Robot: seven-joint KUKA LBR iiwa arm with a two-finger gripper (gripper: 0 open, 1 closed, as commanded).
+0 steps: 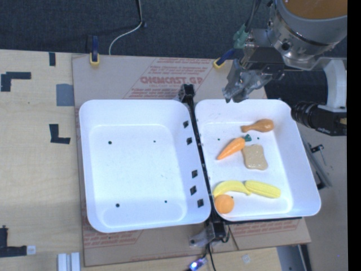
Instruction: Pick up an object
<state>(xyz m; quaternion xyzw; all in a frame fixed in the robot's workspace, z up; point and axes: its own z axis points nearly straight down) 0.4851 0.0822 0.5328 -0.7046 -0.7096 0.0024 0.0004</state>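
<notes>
A robot claw [236,92] hangs above the far rim of the right bin [298,130], apart from every object; whether it is spread or pressed together cannot be told. That bin holds a drumstick [259,126], carrot [231,148], bread slice [255,157], banana [232,188], corn cob [263,189] and orange [224,204]. Because these lie close together, a descent could likely nudge neighbours or close on nothing, while the left bin [84,151] stands beside it on the tabletop [34,168].
</notes>
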